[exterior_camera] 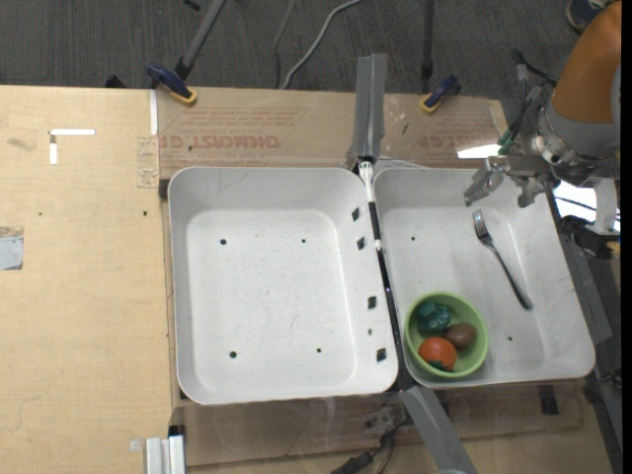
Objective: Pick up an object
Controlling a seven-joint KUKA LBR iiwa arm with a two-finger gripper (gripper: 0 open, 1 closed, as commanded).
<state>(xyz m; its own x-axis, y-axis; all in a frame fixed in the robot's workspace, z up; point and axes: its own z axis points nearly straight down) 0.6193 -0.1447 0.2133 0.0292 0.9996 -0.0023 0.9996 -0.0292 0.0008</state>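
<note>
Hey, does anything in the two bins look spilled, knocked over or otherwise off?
Nothing stands out. The green bowl sits upright in the right bin with its small items inside, and the fork lies flat on the bin floor, apart from the bowl.

You see two candidate objects, both in the right-hand bin. A metal fork lies flat on the bin floor in the far-right part, tines toward the far wall, handle running diagonally toward the near right corner. A green bowl stands upright at the bin's near left corner, well apart from the fork. It holds three small items: a teal piece, a brown piece and an orange-red piece.
</note>
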